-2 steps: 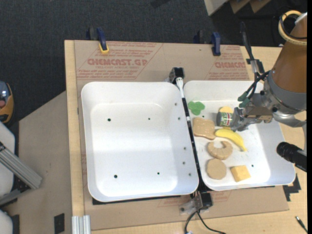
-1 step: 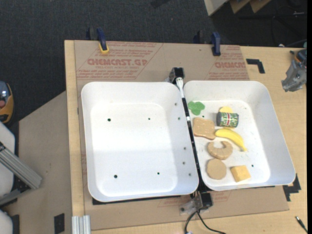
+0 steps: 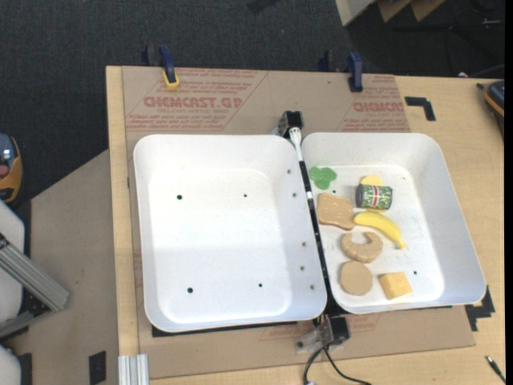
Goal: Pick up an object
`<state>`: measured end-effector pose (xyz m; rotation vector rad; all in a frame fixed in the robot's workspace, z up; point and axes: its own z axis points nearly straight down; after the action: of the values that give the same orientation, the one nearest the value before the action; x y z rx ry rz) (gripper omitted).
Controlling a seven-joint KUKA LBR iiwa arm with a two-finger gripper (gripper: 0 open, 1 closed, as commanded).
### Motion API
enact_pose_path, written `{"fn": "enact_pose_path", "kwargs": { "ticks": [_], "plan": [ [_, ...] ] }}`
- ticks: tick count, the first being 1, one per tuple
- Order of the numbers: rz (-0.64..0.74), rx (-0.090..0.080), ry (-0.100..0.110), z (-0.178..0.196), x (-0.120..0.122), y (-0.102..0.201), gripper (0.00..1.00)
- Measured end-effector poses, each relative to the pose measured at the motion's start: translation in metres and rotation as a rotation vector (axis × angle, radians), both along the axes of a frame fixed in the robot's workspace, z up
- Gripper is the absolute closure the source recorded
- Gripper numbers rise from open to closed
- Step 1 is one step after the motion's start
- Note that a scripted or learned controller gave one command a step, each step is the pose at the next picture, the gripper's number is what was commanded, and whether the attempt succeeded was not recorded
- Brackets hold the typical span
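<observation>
A: Far left first. What's on the tabletop [image 3: 240, 95]?

B: Brown board with red print, two clamps at its back edge: one with a yellow foot [image 3: 168, 66], one blue [image 3: 354, 70]. Left bin [image 3: 152, 239] sits on the board, white, four dark dots on its floor.

A: And the right bin [image 3: 449, 215]?

B: Touching the left one along a shared seam. All the objects lie in its left half, close together. Nearest the seam, a green leaf-like piece [image 3: 323, 177], flat. Below it a slice of toast [image 3: 334, 212]. To the right of the leaf, a small can [image 3: 374, 193], green with a yellow top, on its side. Under the can a banana [image 3: 380, 226], slanting down to the right.

A: Lower down?

B: A curved tan pastry [image 3: 362, 245], possibly a croissant; the shape is soft at this size. Below that a round cookie [image 3: 356, 279], and just beside it, to the right, a wedge of cheese [image 3: 394, 285].

A: Claw state?

B: I can't tell.
</observation>
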<state>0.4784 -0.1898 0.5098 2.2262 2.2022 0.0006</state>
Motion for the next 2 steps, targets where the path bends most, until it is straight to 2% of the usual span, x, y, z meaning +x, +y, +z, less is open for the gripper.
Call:
{"fn": "enact_pose_path", "kwargs": {
  "ticks": [1, 2],
  "plan": [
    [0.014, 0.008, 0.010, -0.015, 0.001, 0.038, 1.00],
    [0.006, 0.001, 0.000, 0.013, 0.001, -0.017, 1.00]
  ]
}}
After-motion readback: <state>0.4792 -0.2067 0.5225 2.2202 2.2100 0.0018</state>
